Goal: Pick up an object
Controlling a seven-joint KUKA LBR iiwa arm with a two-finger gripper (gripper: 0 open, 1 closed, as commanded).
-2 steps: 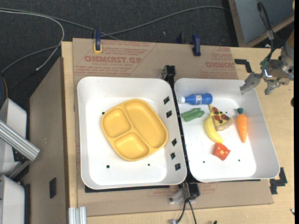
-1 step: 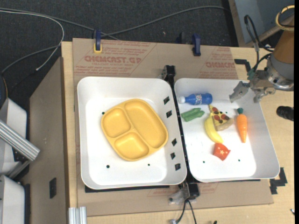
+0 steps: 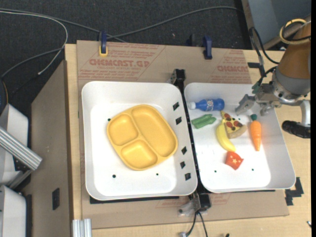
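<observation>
I see gripper (image 3: 255, 105) upper right of frame, fingers spread, nothing between them, poised above carrot (image 3: 256, 135). Carrot lies in right bin (image 3: 276, 174), beside pizza slice (image 3: 233, 125) and banana (image 3: 224, 138). Carrot stands clear enough; likely my target.

bench (image 3: 54, 147): brown board | on it: left bin (image 3: 94, 132), right bin (image 3: 276, 167)

The arm (image 3: 296, 58) is cut off by the right edge, and the print on the blue bottle (image 3: 208, 104) is too small to read.
</observation>
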